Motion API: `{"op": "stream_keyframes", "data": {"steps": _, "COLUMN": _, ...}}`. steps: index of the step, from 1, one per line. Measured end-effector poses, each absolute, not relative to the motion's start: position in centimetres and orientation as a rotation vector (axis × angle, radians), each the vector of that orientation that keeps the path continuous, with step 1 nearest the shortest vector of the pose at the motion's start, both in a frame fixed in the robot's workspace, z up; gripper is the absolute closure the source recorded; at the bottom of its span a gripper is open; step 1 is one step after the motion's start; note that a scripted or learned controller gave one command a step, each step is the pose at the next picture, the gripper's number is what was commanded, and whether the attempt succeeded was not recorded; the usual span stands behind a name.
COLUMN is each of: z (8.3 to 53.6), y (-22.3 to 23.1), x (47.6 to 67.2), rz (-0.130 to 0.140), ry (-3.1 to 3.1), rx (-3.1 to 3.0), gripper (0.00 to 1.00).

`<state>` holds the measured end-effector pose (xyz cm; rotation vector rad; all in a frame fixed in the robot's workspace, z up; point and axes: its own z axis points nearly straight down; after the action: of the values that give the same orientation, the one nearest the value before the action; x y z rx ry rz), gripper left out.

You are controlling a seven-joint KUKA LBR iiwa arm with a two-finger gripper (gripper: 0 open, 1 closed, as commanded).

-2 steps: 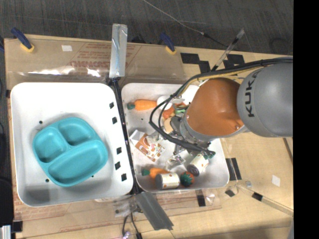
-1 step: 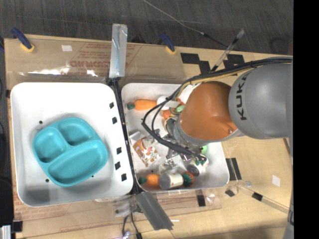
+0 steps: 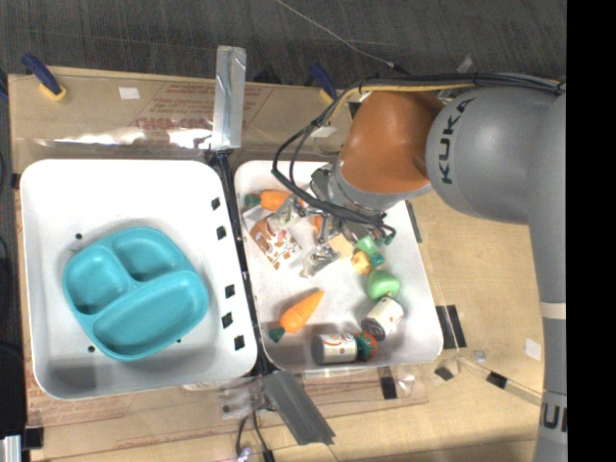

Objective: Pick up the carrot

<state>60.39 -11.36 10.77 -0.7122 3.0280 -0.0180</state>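
Two shallow white bins are set side by side on the surface. In the left bin (image 3: pixel 38 258), a teal divided plate (image 3: pixel 135 292) lies at the frame's centre left. The right bin (image 3: pixel 423 287) contains a carrot (image 3: pixel 301 311), a crumpled packet (image 3: pixel 274 239), a green fruit (image 3: pixel 383 284) and a small bottle (image 3: pixel 339 347). The pincer (image 3: pixel 322 248) is seen above the carrot, toward the frame's top; whether it is apart or together cannot be told. The carrot lies untouched, low in the right bin.
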Motion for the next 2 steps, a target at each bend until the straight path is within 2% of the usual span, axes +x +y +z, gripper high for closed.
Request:
{"op": "stream_keyframes", "data": {"steps": 1, "z": 12.4, "y": -11.2, "x": 60.9, "rz": -0.024, "ry": 3.014, "rx": -0.712, "gripper": 1.0}}
{"op": "stream_keyframes", "data": {"steps": 2, "z": 13.2, "y": -9.5, "x": 61.7, "rz": 0.0, "ry": 3.061, "rx": -0.696, "gripper": 1.0}}
